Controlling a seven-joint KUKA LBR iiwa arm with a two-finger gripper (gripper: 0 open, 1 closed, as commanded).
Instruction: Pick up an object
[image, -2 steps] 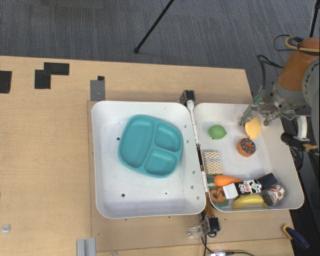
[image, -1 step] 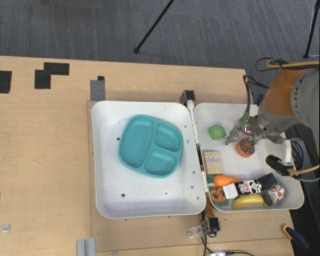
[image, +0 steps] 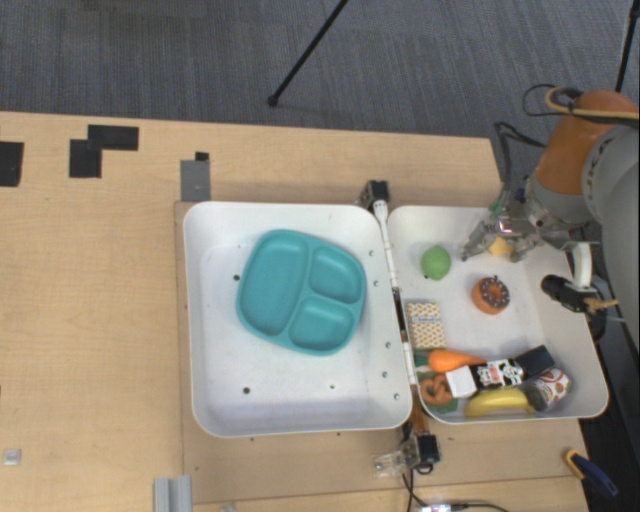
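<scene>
My gripper (image: 496, 243) hangs over the far part of the right bin (image: 575, 340), its two fingers spread open. A small pale yellowish patch shows between them; I cannot tell what it is. A green ball (image: 435, 263) lies to the gripper's left. An orange round piece with a dark top (image: 491, 294) sits just in front of the gripper. Along the bin's near side lie a checkered block (image: 423, 322), a carrot (image: 455, 360), a banana (image: 497, 402), a black-and-white carton (image: 495, 375) and a small can (image: 552, 385).
The left bin (image: 220, 400) holds a teal divided plate (image: 300, 290). A raised divider (image: 393, 290) runs between the two bins. The arm's grey body and orange band (image: 580, 150) come in from the right, with cables beside the right bin.
</scene>
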